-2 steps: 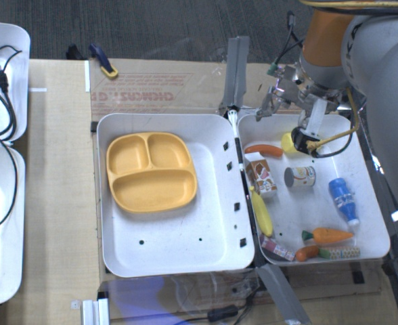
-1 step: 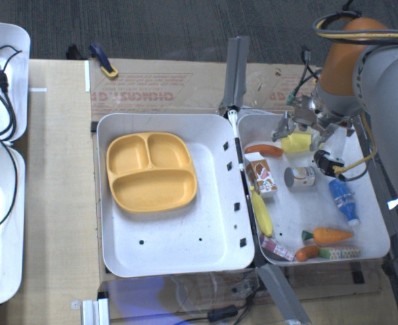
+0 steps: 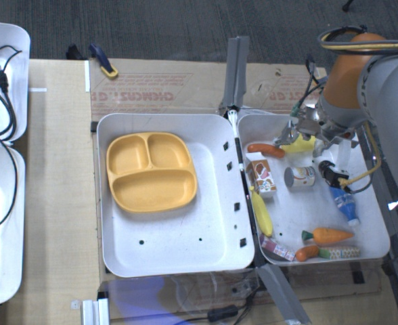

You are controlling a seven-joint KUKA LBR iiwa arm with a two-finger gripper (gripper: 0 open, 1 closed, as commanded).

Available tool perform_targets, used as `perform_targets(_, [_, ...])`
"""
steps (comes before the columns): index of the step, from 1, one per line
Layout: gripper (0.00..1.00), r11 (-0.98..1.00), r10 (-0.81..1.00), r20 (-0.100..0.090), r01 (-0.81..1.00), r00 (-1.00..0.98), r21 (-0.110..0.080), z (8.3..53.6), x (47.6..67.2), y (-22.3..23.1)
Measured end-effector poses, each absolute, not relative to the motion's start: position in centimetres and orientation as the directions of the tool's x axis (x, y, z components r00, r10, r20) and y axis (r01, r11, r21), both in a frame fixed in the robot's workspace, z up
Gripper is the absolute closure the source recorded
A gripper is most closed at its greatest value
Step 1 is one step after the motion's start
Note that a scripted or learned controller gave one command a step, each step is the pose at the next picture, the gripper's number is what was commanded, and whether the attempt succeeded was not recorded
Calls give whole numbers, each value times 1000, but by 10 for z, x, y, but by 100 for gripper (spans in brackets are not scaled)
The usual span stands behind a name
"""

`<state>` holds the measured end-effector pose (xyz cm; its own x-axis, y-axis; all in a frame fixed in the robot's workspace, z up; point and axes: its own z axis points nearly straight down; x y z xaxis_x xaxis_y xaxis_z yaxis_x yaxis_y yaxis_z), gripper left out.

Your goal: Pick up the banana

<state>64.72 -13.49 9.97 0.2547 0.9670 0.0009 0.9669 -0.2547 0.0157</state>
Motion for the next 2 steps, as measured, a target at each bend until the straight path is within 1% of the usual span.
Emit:
perform_targets(1, [0, -415, 910, -2, 910, 415, -1, 169, 620, -157])
perform_targets(2, [0, -414, 910, 1, 910, 415, 13, 99, 641, -114])
